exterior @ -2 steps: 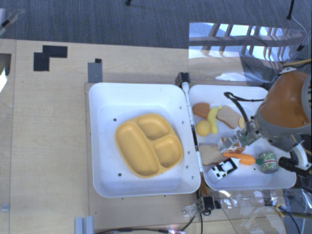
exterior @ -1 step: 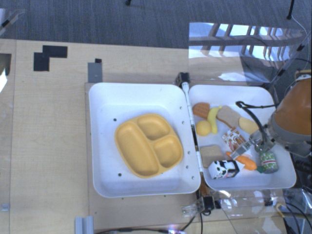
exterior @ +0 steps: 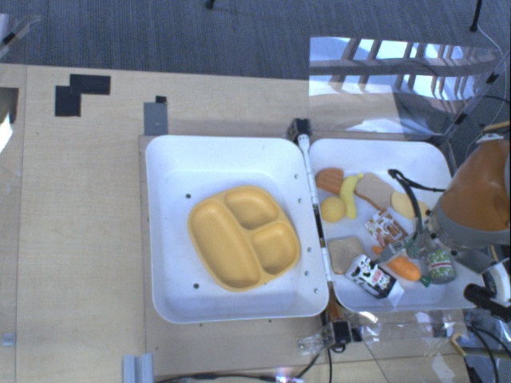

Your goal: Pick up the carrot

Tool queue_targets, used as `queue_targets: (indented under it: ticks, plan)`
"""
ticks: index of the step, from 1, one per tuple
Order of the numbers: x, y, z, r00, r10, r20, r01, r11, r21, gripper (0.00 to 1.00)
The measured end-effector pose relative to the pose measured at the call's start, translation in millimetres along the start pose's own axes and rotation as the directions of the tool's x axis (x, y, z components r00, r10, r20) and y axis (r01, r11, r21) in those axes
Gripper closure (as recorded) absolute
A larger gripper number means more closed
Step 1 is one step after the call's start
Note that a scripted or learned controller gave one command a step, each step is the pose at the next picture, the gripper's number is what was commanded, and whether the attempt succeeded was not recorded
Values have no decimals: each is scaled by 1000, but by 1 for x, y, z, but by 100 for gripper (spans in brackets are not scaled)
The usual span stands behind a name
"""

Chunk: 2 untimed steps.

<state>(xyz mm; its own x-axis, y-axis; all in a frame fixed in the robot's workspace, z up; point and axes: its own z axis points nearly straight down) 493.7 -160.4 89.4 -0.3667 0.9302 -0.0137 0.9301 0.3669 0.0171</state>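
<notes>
Camera view looks down on a pale wooden desk (exterior: pixel 80 238) carrying two shallow white bins side by side. Left bin (exterior: pixel 172 174) holds a yellow divided plate (exterior: pixel 242 236) with three compartments, lying near the middle. Right bin (exterior: pixel 435 154) is crowded with play food: a reddish-brown piece (exterior: pixel 329 179) at the upper left, a banana (exterior: pixel 350 186) just beside it, a lemon (exterior: pixel 333 208) below, a slice of bread (exterior: pixel 372 190), a pale yellow piece (exterior: pixel 403 206), a tan slice (exterior: pixel 346 251) near the divider and a black-and-white carton (exterior: pixel 370 277) (cow-patterned, lying on its side). The carrot (exterior: pixel 402 269), orange, lies in the lower middle of the right bin, just right of the carton and touching or nearly touching a printed packet (exterior: pixel 386 228) above it. The arm (exterior: pixel 477 194) reaches in from the right, its orange band over the bin's right side. The claw (exterior: pixel 418 250) sits low, directly beside the carrot; whether it is parted or closed cannot be told, since cables and clutter hide it.
</notes>
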Motion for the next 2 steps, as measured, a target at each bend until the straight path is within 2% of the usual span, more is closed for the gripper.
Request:
queue_targets:
  ticks: [1,2]
  plan:
    - [0,4,-12,1000,-3,0,3,1000,-6,100]
    - [50,39,-104,1000,5,-7,-5,1000,1,100]
